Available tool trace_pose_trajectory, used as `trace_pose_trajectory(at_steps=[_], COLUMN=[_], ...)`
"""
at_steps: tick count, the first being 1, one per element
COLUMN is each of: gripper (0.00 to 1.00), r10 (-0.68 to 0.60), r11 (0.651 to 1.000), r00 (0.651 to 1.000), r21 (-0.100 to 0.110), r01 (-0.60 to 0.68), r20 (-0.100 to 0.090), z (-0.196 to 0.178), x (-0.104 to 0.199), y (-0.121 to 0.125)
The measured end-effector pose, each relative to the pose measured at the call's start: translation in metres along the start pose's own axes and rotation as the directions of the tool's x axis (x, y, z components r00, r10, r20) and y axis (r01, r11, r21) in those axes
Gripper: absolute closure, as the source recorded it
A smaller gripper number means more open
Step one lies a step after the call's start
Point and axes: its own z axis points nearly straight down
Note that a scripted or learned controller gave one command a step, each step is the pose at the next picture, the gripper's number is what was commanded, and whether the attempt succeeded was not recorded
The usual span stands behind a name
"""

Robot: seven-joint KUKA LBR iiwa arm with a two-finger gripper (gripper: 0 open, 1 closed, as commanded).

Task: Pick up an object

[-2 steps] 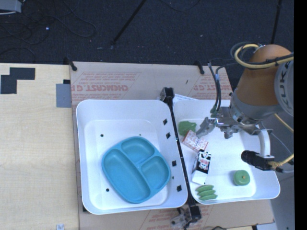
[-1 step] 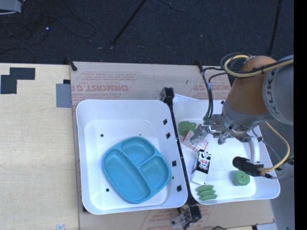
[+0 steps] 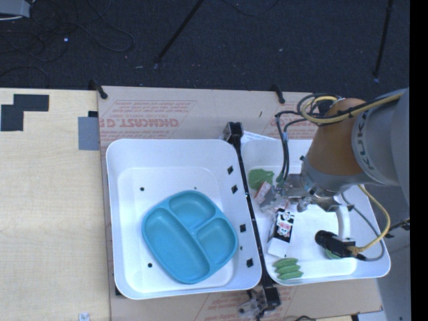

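Note:
My gripper (image 3: 286,202) hangs low over the right bin (image 3: 374,263), under the grey arm with its orange band. Just left of it lies a green soft object (image 3: 261,177) near the bin's left wall, with a small grey and red item (image 3: 263,192) below it. Directly under the gripper lies a white card-like packet (image 3: 281,231) with black and red print. A green pea pod (image 3: 289,267) rests at the bin's front edge. I see nothing between the fingers.
The left bin (image 3: 127,172) holds a blue divided plate (image 3: 189,235). A black divider bar (image 3: 244,199) runs between the two bins. Both bins sit on a cardboard sheet (image 3: 154,116) on the wooden bench.

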Motion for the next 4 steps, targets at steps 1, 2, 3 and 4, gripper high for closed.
trace_pose_trajectory(at_steps=[1,2,3,4], gripper=[0.00,1.00,1.00,1.00], r10=[0.001,0.007,0.006,0.008], r11=[1.000,1.000,1.000,1.000], r00=[1.000,1.000,1.000,1.000], r21=[0.000,0.000,-0.006,-0.005], r01=[-0.001,-0.007,-0.006,-0.008], r20=[0.000,0.001,0.001,0.001], z=[0.023,0.012,-0.030,-0.077], x=[0.001,-0.001,-0.001,-0.012], y=[-0.001,-0.001,-0.003,-0.005])
